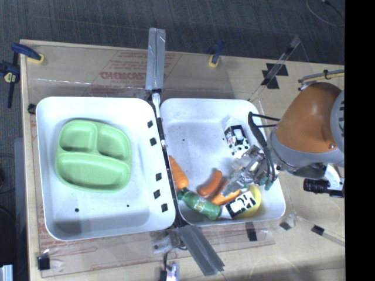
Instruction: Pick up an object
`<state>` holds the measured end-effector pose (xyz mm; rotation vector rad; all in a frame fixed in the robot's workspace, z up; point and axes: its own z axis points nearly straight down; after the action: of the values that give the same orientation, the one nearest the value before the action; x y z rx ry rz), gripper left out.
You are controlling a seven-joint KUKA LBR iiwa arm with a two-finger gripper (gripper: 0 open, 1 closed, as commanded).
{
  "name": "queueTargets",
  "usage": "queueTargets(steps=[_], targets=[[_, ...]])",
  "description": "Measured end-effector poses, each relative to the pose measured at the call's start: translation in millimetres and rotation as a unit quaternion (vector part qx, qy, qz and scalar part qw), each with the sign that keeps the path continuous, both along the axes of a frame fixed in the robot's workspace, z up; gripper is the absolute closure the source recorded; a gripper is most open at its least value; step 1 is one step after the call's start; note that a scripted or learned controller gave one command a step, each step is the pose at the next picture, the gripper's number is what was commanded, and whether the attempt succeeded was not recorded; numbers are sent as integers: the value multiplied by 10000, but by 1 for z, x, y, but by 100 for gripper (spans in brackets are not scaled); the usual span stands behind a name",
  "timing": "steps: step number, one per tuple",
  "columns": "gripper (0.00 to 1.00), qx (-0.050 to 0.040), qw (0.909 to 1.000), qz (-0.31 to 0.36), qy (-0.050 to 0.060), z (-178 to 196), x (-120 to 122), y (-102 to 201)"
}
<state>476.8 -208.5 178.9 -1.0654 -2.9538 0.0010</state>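
The right bin [193,122] holds a pile along its near edge. In it are an orange carrot [177,173], a red-orange piece [211,182], a smaller orange piece [225,197], a green bottle [201,204] and a yellow object with a black-and-white label [246,203]. A small black-and-white item [235,137] lies apart, toward the bin's far right. My gripper [248,167] hangs low over the right side of this bin, just above the yellow object and the orange pieces. The grey and orange wrist [307,127] rises behind it. I see nothing clearly held.
The left bin [47,209] carries a green divided plate [94,154]. A metal divider bar [156,57] and black clips run between the bins. Blue clamps [28,52] sit at the bench's far left edge. Cables trail at the wrist.
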Motion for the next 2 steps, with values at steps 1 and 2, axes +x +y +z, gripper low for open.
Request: queueTargets(steps=[1,2], targets=[[0,1,9990,-455,-8,-87,77,-1],[0,1,9999,157,-6,-28,24,-2]])
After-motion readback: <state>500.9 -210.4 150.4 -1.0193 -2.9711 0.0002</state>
